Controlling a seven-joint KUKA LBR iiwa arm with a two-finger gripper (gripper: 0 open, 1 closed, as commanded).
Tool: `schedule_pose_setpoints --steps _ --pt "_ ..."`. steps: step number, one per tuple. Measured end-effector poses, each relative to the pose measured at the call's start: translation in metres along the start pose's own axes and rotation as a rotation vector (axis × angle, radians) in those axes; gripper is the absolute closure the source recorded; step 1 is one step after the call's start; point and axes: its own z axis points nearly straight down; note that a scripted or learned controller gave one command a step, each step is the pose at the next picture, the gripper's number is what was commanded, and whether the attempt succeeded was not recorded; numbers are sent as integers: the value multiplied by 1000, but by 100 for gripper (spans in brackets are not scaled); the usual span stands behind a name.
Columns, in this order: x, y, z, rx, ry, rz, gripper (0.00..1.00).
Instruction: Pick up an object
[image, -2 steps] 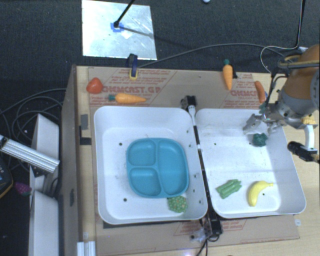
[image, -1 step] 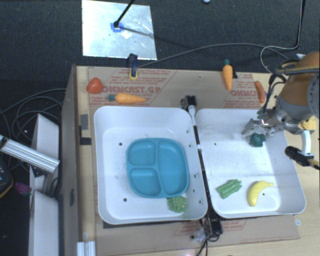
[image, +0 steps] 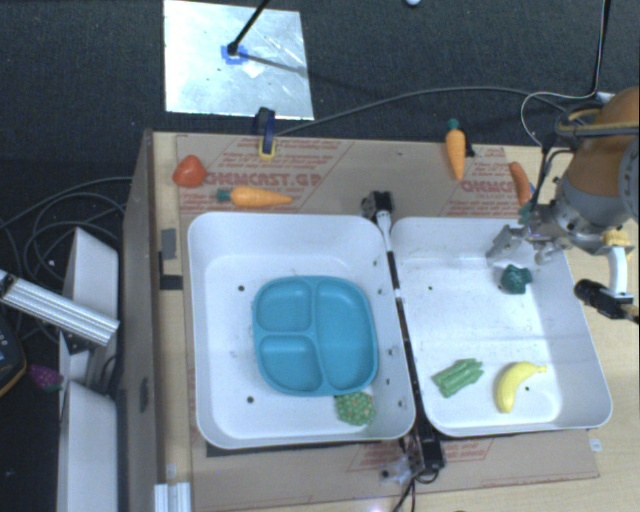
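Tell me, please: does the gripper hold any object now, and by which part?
It cannot be told. The gripper is right above a small teal object in the right bin, but a hold on it is not visible.

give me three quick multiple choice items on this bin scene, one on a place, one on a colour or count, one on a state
1. Where does the banana lie?
A. right bin
B. left bin
C. on the cardboard

2. What colour is the divided plate?
A. red
B. blue
C. yellow

3. How does the plate sit?
A. flat, face up
B. on its edge
C. upside down

Answers: 1 A, it lies near the right bin's front corner, beside the green pods. 2 B, its whole surface is light blue. 3 A, its three compartments face the camera, in the left bin.
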Motion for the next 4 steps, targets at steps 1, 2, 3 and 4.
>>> schedule_pose_setpoints --steps 1,2,3,4 --pt "0 -9 1 1 0 1 0" --pt "0 4 21 1 -1 -1 0" --pt "24 -9 10 1 0 -2 0" --pt "5 -7 45 3 -1 2 0"
